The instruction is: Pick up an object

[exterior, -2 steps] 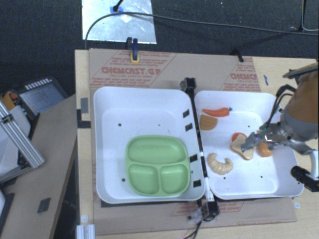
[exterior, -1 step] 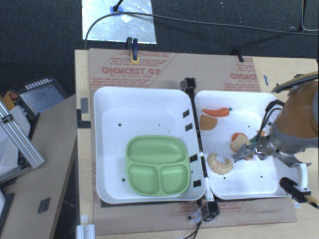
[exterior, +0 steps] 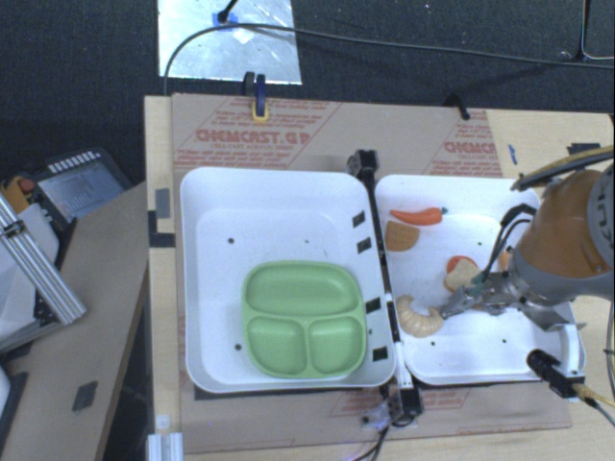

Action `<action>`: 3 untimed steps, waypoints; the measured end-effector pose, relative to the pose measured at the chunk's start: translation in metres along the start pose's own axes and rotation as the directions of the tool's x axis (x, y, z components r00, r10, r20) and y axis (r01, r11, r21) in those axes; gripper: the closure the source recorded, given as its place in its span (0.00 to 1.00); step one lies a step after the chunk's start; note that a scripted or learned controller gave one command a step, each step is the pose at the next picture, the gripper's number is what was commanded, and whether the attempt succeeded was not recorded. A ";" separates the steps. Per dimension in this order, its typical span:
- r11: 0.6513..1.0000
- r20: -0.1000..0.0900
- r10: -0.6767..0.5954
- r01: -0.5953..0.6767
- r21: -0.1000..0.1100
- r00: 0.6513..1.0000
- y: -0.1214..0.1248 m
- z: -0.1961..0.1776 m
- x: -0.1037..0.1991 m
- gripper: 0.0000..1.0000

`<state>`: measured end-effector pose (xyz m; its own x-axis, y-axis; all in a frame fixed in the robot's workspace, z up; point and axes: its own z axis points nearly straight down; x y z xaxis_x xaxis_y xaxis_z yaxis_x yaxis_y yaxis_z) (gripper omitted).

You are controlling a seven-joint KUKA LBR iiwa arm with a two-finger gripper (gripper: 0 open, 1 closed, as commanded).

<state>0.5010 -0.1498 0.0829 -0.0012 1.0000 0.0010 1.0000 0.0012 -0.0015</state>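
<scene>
I take the divider (exterior: pixel 377 248) between the two bins as my landmark. The gripper (exterior: pixel 450 307) sits right of it, low in the right bin (exterior: pixel 480 368), with the arm (exterior: pixel 567 238) coming in from farther right. Its tip points left, toward the divider, and ends at the right end of a pale curved shrimp (exterior: pixel 417 317), which lies just right of the divider near its lower end.

The shrimp's long axis runs roughly left to right, bowed like a crescent, so it lies almost in line with the gripper's reach, not across it. The tip appears to touch the shrimp, but I cannot tell whether the gripper is spread or pressed together, and I see nothing clearly between its fingers.

A slice with a red edge (exterior: pixel 460 272) lies just above the gripper. A carrot (exterior: pixel 418 216) and a tan wedge (exterior: pixel 401 236) lie higher, also right of the divider. Left of it sits a green tray (exterior: pixel 304 317).

My judgement: the shrimp is the nearest target, directly ahead of the tip.
</scene>
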 end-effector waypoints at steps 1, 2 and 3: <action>1.000 0.001 -0.001 0.001 -0.004 1.000 0.001 -0.012 0.000 1.00; 1.000 0.003 0.002 -0.002 -0.008 1.000 -0.004 -0.062 -0.008 1.00; 1.000 0.004 -0.003 0.003 -0.009 1.000 0.007 -0.114 -0.012 1.00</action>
<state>0.5086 -0.1618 0.1969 -0.0041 1.0000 -0.0026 1.0000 0.0041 0.0075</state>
